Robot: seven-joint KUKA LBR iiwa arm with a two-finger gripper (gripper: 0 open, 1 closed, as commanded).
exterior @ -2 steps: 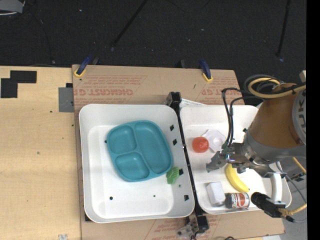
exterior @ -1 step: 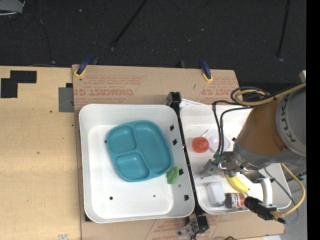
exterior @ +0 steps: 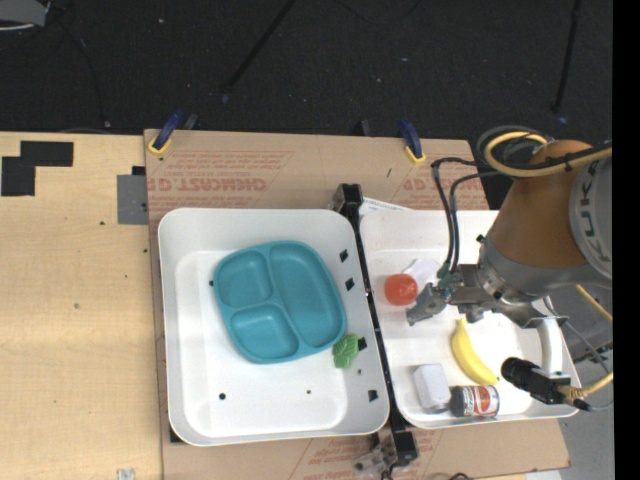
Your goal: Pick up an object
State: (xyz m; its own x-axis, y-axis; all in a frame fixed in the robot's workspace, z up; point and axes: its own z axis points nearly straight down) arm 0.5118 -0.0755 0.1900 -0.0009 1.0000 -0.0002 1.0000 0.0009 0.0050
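Two shallow white bins on my feed, side by side on the tabletop (exterior: 70,318). The left white bin (exterior: 190,408) has a teal plastic divided plate (exterior: 278,300) sitting in the middle, with a small green lumpy object (exterior: 346,351) touching its lower right edge, close to the black divider strip (exterior: 362,298) between the bins.

The right white bin (exterior: 400,230) is where the clutter is. I see a small round red-orange ball (exterior: 401,288) near the divider side, a yellow banana (exterior: 470,355) lying at a slant, a pale grey blocky object (exterior: 432,385) near the front wall, and a small bottle with a red label lying on its side (exterior: 474,401) just beside that grey block.

The grey end effector (exterior: 425,308) hangs over the right bin between the ball and the banana, just beside both. I can't tell from this angle whether its fingers are apart or together, and nothing shows between them. The arm's grey and orange body (exterior: 545,228) covers the far right part of that bin, and black cables (exterior: 448,218) loop over the back of it.
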